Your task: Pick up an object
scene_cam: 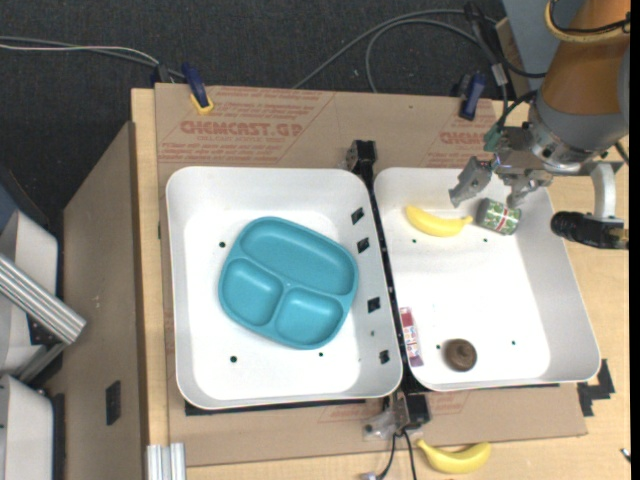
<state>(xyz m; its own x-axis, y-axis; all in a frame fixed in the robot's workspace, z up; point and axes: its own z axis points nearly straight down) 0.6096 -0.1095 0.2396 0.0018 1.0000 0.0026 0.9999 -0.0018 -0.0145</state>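
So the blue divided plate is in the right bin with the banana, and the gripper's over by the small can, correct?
Not quite. The camera view shows the blue divided plate in the left bin. The banana is in the right bin, and the gripper is by the small can.

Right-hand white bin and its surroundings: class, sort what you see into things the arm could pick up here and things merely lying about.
Belongs to the job:
two-finger gripper
small green-labelled can
yellow banana
round brown object
small red packet

Just lying about:
blue divided plastic plate in the left white bin
second yellow banana below the bins
blue clamps
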